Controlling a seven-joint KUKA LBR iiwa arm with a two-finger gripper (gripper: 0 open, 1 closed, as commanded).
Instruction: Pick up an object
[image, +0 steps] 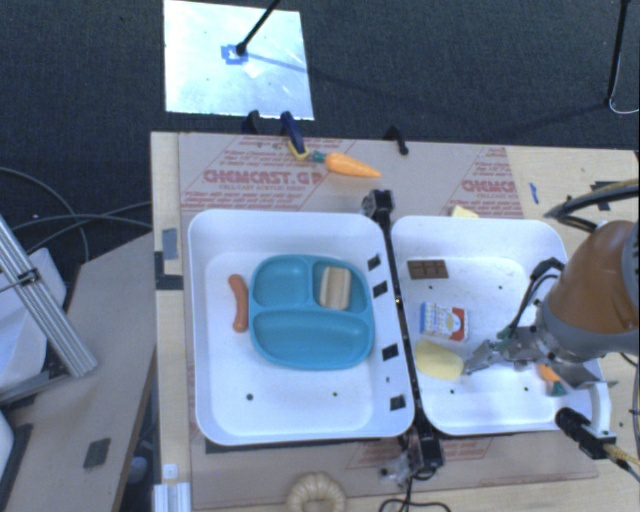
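Beige and coiled, a rope-like ring (317, 493) lies at the bench's front edge, below the left bin (215, 400). In the right bin (480, 420), the gripper (480, 358) reaches in low from the right; its fingertips sit right against a pale yellow block (437, 360), though whether they are spread or closed around it cannot be told. A small orange piece (549, 376) lies under the wrist. Just above the yellow block sits a small white carton (442, 321) with red and blue print, and farther back a brown chocolate-like bar (427, 269). In the left bin, a blue divided plate (300, 335) holds a tan slice (334, 288) in its upper right compartment, with a sausage (239, 302) lying just left of the plate. Beyond the bins, a toy carrot (345, 165) rests on the cardboard sheet (250, 180), and a yellow wedge (464, 212) peeks over the right bin's far rim.
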